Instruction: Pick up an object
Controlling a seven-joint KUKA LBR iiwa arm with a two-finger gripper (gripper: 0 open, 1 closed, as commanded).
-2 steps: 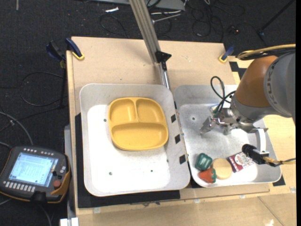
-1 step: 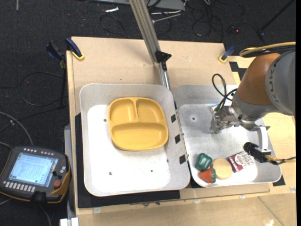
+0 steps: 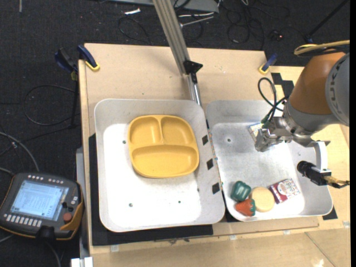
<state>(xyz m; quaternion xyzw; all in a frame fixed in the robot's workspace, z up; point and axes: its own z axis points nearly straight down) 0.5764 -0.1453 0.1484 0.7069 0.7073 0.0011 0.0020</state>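
The table point(image 3: 144, 65) carries two shallow white bins side by side. The left bin point(image 3: 111, 204) holds a yellow divided plate point(image 3: 163, 146), lying flat in the upper middle of the bin with its two small compartments toward the far edge and its one long compartment toward the near edge; nothing lies in the plate. The right bin point(image 3: 233, 132) holds a small cluster of things in its near corner: a green pepper-shaped toy point(image 3: 241, 191), a red piece point(image 3: 245, 207) touching it just below, a pale yellow round piece point(image 3: 263, 199) pressed against both on their right, and a red and white packet point(image 3: 285, 191) just beside the round piece. The packet is the one elongated item, its long axis running at a slant from the near left up toward the far right of the bin; the others are rounded and show no clear direction. The grey arm with its orange band point(image 3: 311, 88) reaches in from the right, and the end effector point(image 3: 263, 140) sits low over the far middle of the right bin, well apart from the cluster. Whether it is open or closed cannot be told, and nothing can be seen in its grasp.
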